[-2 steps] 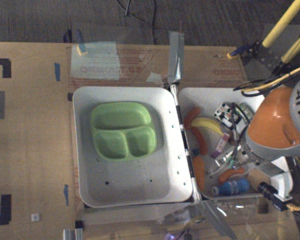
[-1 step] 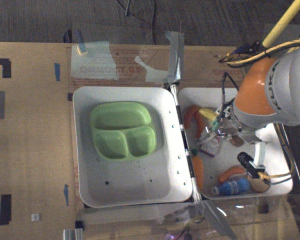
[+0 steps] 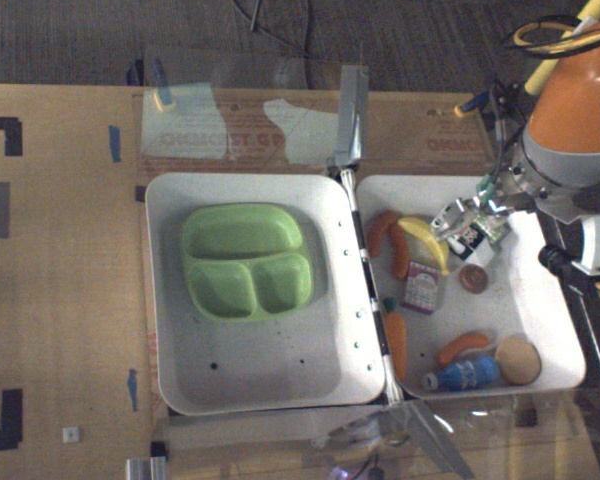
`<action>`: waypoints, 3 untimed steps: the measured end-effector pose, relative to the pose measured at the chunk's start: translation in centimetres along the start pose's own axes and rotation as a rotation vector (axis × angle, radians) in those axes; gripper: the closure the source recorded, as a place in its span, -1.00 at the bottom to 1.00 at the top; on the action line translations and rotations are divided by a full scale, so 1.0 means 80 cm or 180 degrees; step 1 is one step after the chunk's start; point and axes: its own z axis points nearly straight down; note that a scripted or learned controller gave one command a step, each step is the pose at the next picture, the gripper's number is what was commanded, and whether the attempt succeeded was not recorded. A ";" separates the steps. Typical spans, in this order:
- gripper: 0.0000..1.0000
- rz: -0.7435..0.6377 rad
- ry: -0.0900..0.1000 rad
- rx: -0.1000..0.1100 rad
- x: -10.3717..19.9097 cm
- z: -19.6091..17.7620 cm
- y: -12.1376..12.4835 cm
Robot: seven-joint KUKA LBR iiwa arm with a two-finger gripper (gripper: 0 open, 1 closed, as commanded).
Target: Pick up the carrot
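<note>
The carrot (image 3: 396,343) lies against the left wall of the right bin (image 3: 550,298), at about 7 o'clock from the end effector (image 3: 467,224), well apart from it. The end effector hovers over the bin's upper part, just beside a banana (image 3: 423,241) at its 8 o'clock; whether it is apart or together, I cannot tell

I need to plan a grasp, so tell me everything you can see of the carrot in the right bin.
The carrot is a small orange piece, tapered, with a dark green stub at its upper end, smooth like a plastic toy. It lies flat on the floor of the right bin, lengthwise along the left wall and close against it, below the purple packet. Whether it touches the wall or the packet cannot be told. The gripper hangs well away, up and to the right.
</note>
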 end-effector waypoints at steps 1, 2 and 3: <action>-1.00 -0.0296 0.0007 0.0009 0.089 0.048 -0.028; -1.00 -0.0802 0.0013 0.0013 0.114 0.048 -0.107; -1.00 -0.0897 0.0011 0.0012 0.051 0.138 -0.124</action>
